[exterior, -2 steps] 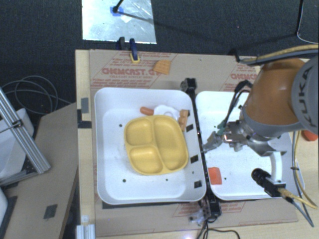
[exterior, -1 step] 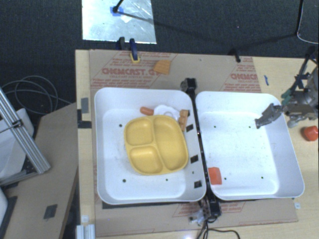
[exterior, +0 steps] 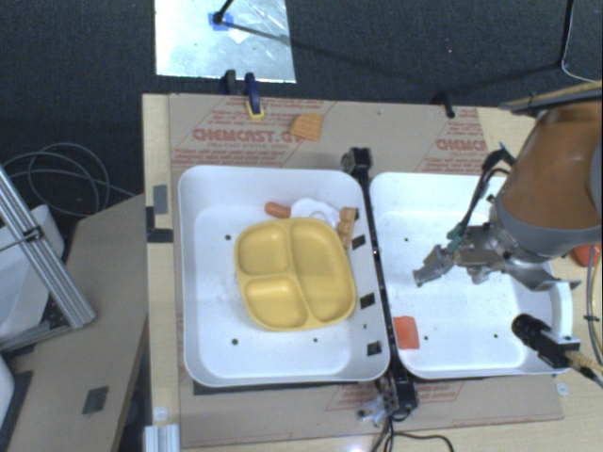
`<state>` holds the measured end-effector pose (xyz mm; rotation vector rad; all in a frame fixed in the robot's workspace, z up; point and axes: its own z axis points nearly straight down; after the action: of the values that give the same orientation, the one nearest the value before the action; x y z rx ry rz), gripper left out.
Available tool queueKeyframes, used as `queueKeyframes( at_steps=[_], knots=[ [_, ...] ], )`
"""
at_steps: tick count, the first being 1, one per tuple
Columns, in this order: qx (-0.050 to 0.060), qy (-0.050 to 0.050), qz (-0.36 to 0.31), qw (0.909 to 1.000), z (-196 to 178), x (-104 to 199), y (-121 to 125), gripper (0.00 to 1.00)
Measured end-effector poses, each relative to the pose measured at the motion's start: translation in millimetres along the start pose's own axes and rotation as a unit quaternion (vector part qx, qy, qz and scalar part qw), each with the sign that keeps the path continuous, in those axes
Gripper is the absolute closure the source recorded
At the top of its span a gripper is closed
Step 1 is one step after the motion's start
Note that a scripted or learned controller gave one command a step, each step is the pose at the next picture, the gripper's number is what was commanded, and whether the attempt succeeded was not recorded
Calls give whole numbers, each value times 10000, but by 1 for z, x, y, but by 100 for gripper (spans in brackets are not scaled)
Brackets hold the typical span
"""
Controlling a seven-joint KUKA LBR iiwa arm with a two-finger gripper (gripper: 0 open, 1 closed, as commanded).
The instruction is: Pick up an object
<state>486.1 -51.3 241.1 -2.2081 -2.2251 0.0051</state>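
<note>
- The gripper [exterior: 431, 271] hangs low over the right bin [exterior: 490, 356], reaching in from the right side; from here I cannot tell how its business end is set, and nothing shows caught in it.
- The nearest pickable thing is a small orange-red block [exterior: 405, 331], sitting on the right bin's floor near its left wall, toward the front edge.
- From the claw, that block lies nearer to me and slightly left, close but apart. It looks squat, a bit taller than wide in this view, so no strong long axis to line up with.
- Only one arm works here, so it is the one to reach.
- Farther off, the left bin [exterior: 203, 347] holds a yellow divided plate [exterior: 294, 273], with a small orange sausage-like piece [exterior: 278, 210], a brown piece [exterior: 348, 221] and something white [exterior: 316, 210] behind it.
</note>
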Motion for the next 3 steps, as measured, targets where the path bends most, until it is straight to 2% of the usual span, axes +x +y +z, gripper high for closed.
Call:
queueKeyframes(
  at_steps=[1, 2, 3],
  knots=[
    [-87, -27, 48, 9999, -84, -40, 0, 0],
    [-46, 1, -31, 10000, -64, 62, 1, 0],
    [-71, -41, 89, 9999, -101, -70, 6, 0]
  ],
)
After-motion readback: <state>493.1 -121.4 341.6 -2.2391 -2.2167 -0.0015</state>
